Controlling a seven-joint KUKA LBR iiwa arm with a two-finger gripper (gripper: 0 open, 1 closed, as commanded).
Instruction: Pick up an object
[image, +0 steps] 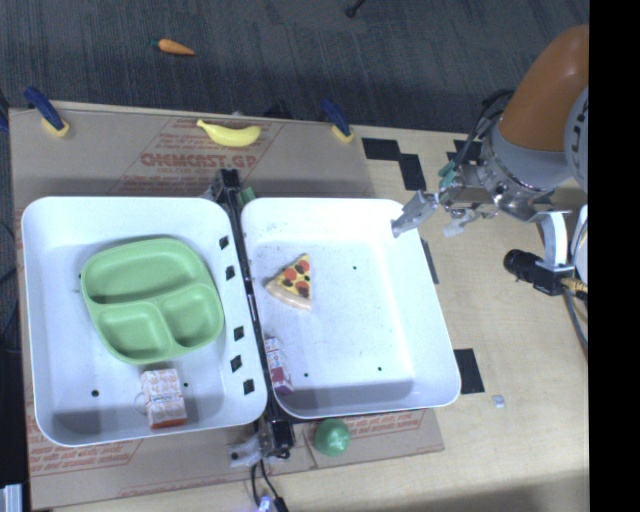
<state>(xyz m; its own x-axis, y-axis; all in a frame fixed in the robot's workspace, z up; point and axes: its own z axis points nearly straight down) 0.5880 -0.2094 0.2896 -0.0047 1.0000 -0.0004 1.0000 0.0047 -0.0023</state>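
Note:
A toy pizza slice lies in the right bin, toward its upper left. A small red-and-white packet rests against that bin's left wall. In the left bin sits a green divided tray, and a small carton lies below it. My gripper hangs over the right bin's upper right corner, well to the right of the pizza slice, with nothing visibly in it.
A yellow banana lies on the cardboard behind the bins. A green ball sits on the cardboard just in front of the right bin. An orange carrot lies on the dark floor beyond. Blue clamps hold the cardboard's back edge.

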